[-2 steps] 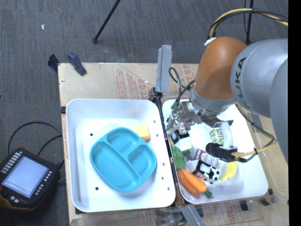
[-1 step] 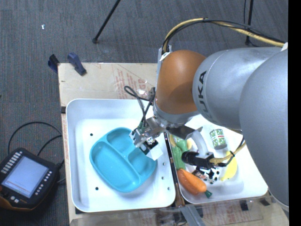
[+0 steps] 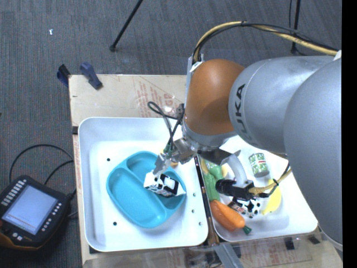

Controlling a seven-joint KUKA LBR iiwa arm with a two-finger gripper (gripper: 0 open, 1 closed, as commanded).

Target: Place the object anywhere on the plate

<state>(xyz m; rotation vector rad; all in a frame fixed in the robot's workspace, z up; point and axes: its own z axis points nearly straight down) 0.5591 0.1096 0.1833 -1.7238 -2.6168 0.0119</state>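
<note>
Jaws are closing around the black-and-white carton — gripper hanging over the blue plate.
Carton is sitting at the plate's right side, inside the left bin — touching the plate surface.

A robotics lab, shown by a grey KUKA arm over two white bins on a bench; left of the bins lay a teach pendant; behind them, dark carpet, tripod legs
</note>
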